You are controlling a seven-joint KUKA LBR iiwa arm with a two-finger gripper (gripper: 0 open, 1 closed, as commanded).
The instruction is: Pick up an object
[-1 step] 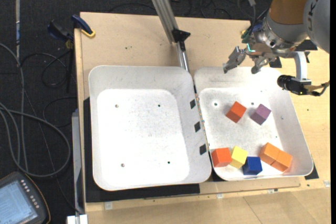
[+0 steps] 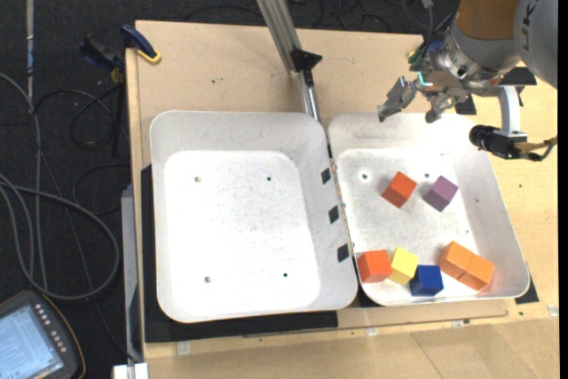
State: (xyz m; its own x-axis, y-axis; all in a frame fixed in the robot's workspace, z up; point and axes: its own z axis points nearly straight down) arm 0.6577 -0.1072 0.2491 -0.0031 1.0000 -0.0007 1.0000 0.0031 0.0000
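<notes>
Sitting on a tan bench [image 2: 231, 67], 2 white bins [image 2: 169, 191] touch over black flooring [image 2: 62, 13].

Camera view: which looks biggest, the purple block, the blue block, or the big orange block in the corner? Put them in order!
1. big orange block, clearly largest.
2. and 3. purple block and blue block look about alike, so I won't rank them.

Bins: two white, side by side, left bin [image 2: 169, 191] and right bin [image 2: 497, 209].

Blocks: six, all in right bin.
- Orange: three, at [image 2: 399, 189], [image 2: 374, 265] and [image 2: 467, 264].
- Purple: one [image 2: 440, 192].
- Yellow: one [image 2: 404, 265].
- Blue: one [image 2: 427, 280].

Clamps on tabletop edge, upper left: two, blue-handled [image 2: 140, 43], [image 2: 100, 53].
</notes>
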